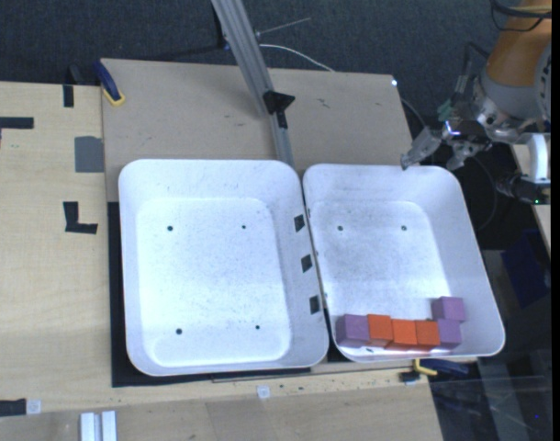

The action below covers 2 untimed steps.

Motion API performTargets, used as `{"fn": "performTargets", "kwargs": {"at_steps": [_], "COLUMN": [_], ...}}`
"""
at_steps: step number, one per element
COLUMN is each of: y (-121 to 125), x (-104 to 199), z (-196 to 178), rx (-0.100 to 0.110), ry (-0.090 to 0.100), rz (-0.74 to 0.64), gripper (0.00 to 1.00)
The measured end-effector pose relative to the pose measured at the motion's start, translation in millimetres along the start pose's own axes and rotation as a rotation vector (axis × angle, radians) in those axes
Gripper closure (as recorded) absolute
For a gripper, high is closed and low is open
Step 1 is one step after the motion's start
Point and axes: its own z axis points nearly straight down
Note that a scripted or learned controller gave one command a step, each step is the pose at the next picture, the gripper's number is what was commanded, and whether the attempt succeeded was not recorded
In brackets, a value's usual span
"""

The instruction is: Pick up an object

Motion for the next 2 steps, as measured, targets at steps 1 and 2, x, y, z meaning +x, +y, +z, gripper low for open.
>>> {"fn": "performTargets", "kwargs": {"at_steps": [1, 2], "y": [8.0, 4.6], "x": [-5.7, 81.6], "z": [57.4, 105.6], "rx": [0.004, 0.004], "ry": [0.001, 0.005], "rz": [0.0, -0.005], "gripper": [0.0, 0.0]}}
